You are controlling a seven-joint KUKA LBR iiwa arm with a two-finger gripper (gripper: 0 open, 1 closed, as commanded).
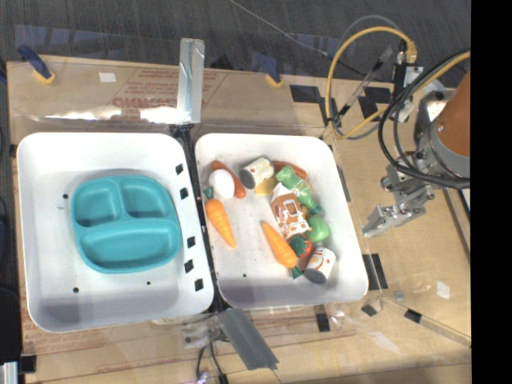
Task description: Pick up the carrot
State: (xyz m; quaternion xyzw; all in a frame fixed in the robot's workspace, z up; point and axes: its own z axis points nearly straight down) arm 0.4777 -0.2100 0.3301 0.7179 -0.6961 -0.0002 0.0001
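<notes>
Two orange carrots lie in the right bin (340, 214). One carrot (220, 222) rests near the bin's left wall, its thick end pointing up. The other carrot (278, 245) lies slantwise in the middle, touching a heap of toy food. My gripper (390, 214) hangs outside the bin over the bare bench, to the right of the bin's right wall and well apart from both carrots. Nothing shows in its grasp.
The right bin also holds a white egg-like piece (223, 185), a small can (257, 172), a printed box (288, 213), green pieces (318, 229) and another can (319, 265). A teal divided plate (124, 221) sits in the left bin (36, 214). Yellow and black cables (360, 62) loop at the back right.
</notes>
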